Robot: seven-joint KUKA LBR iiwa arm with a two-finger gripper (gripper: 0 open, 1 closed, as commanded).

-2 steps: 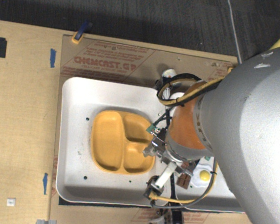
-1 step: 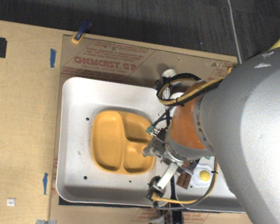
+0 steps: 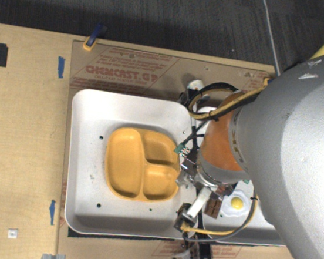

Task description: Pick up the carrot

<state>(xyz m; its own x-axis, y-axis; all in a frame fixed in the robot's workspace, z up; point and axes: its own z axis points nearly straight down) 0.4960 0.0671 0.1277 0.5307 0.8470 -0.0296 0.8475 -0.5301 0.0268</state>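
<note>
Plate: yellow plastic plate (image 3: 128, 163), smooth and rounded, moulded into three shallow compartments.
Bin: white bin (image 3: 83, 145) under the plate, glossy, with rounded corners and a low rim; bare white floor runs left of, above and below the plate.
Desk: tan cardboard-faced desk (image 3: 19, 137) beyond the bin, flat and matte, with blue tape marks (image 3: 61, 66) well left of the plate.
Arm: grey arm (image 3: 302, 144), broad and smooth, with an orange band (image 3: 222, 146), crowding everything right of the plate.
End effector: end effector (image 3: 187, 169) at the plate's right rim, among cables; I cannot tell if it is released or clenched.
Egg: white fried egg toy (image 3: 236, 203) with a yellow yolk, right of the plate, past the wrist.
Carrot: I cannot tell where the carrot lies relative to the plate or the end effector.
</note>
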